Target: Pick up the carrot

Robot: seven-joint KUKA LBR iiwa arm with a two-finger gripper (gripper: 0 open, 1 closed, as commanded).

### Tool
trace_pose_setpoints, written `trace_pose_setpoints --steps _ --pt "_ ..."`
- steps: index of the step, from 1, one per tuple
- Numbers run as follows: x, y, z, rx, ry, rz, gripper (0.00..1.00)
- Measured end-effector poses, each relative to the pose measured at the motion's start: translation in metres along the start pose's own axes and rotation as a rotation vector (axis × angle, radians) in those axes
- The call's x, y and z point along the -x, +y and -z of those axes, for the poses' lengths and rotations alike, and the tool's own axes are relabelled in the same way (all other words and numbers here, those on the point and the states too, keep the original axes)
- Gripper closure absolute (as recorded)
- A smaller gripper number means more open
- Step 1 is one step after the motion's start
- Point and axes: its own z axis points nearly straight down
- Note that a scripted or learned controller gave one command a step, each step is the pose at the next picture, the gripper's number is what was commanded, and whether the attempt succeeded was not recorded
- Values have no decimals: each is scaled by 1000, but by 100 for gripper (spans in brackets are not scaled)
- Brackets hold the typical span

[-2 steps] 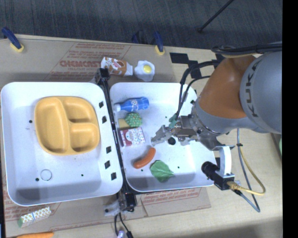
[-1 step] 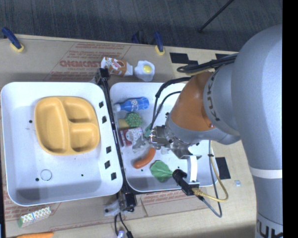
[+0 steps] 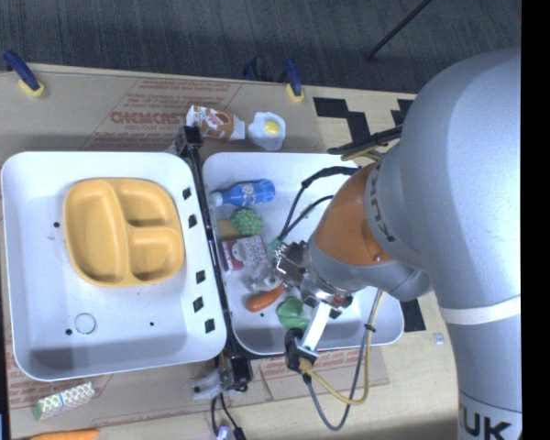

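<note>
The two-finger claw (image 3: 289, 287) is buried under the wrist hardware in the right shallow white plastic bin (image 3: 385, 324), so how far it is parted, and whether it grips anything, I cannot tell. The small orange carrot (image 3: 264, 299) lies at its nine o'clock, just beside a rounded green toy (image 3: 291, 313). The grey arm with its orange band (image 3: 348, 227) reaches in from three o'clock, bent low over the bin. At eleven o'clock lie a blue plastic bottle (image 3: 246, 193) and a green knobbly ball (image 3: 247, 220).
</note>
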Motion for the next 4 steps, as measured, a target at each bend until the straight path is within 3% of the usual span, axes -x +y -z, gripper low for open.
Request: trace_pose_setpoints --steps 1,2,3,4 --pt "-5 -4 7 -1 0 -288 0" --pt "-6 -5 17 -7 0 -280 100" --pt "15 10 128 0 0 -299 100" --pt "-17 -12 151 -2 -1 85 100"
